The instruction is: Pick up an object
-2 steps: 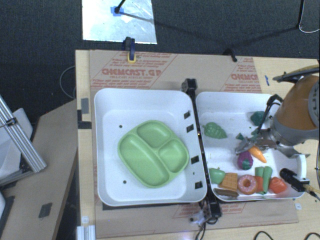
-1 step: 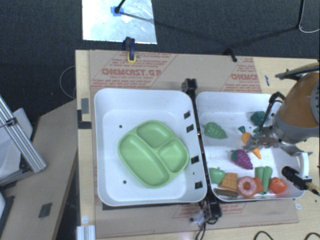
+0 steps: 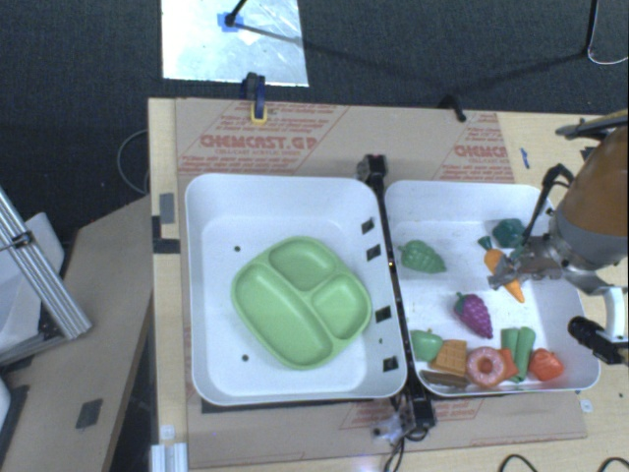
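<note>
Step in hand: the reach-and-grasp. I am down inside the right bin (image 3: 562,315), my fingers (image 3: 511,269) low over its upper right part, right at the carrot (image 3: 503,273). Orange shows on both sides of the dark fingertips, so I judge the carrot to be the target. I cannot tell whether the fingers are apart or closed on it; the tips and the toy blur together at this angle. No lift is evident: the carrot looks to be lying on the bin floor.

Places, all taken from the carrot:
- teal piece (image 3: 508,231) just above it, near enough to be brushed
- grapes (image 3: 474,314) below and a little left, apart
- green lobed fruit (image 3: 422,257) well to the left
- donut (image 3: 486,366), tomato (image 3: 546,364) and green pods (image 3: 517,347) well below, crowded along the bin's near wall

Next move, as I judge it: confirm closure across the carrot's narrow body, then rise straight up. The carrot tapers and is smooth, so a grip near the tip could squeeze it out; a grip nearer the thick end is safer.

Pose: my arm (image 3: 596,205) enters from the right, wrist bent downward, tool pointing left and down into the bin. The left bin (image 3: 221,214) with its green tray (image 3: 300,301) sits far left of the carrot, untouched.
</note>
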Robot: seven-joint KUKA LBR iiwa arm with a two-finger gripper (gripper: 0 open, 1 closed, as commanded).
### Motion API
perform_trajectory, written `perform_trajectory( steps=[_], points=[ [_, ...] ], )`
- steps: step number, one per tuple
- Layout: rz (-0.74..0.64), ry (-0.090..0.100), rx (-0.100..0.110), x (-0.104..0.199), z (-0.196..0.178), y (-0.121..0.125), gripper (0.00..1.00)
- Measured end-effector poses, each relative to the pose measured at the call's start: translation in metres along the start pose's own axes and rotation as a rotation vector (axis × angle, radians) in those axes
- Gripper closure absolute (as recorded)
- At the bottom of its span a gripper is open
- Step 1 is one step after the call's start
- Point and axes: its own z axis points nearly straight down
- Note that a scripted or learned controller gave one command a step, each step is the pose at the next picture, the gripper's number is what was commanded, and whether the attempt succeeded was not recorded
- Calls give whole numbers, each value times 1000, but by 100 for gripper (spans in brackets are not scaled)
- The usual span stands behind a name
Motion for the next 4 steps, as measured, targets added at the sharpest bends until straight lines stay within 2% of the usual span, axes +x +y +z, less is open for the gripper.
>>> perform_trajectory(
  steps=[2,3,4],
  points=[
    [-1,0,0,9,-86,4,100],
    [-4,2,3,65,-83,-4,100],
    [-6,3,3,123,-74,-2,100]
  ],
)
